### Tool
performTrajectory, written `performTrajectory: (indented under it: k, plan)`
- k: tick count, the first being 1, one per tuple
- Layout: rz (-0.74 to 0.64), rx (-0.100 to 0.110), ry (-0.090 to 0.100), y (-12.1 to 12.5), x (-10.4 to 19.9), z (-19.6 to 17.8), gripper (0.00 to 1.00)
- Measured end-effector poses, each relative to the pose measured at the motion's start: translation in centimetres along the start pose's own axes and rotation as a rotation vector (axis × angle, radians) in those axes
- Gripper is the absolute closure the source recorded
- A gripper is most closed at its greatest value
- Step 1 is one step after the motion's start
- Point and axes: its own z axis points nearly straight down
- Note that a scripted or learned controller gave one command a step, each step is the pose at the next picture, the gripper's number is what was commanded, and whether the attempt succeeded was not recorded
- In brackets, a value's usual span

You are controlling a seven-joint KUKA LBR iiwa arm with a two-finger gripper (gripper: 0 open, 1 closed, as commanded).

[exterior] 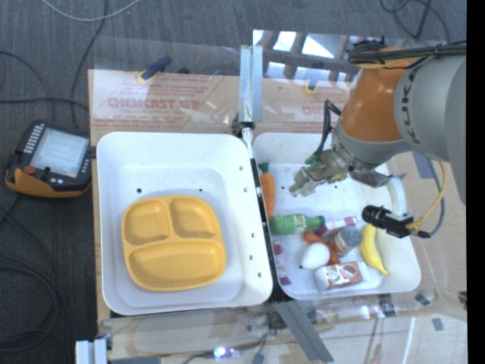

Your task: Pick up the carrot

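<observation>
Floor is dark grey carpet [151,17] with thin cables [72,10] snaking all over it. The counter [189,101] has a tan board top with faded red lettering under clear plastic sheeting. A handheld control pendant [49,160], orange and grey with a lit screen, lies on the carpet at the left.

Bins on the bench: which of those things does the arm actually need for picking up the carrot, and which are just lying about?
Part of the job:
carrot, at the right bin's left wall
gripper, above that bin

Just lying about:
yellow tray in the left bin
green bottle
banana
white egg
small carton
</observation>
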Motion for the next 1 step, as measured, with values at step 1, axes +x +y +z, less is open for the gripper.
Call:
performTrajectory:
  k: [1]
  plan:
    - [0.011,0.002,0.000,-2.32,5.51,0.03,1.00]
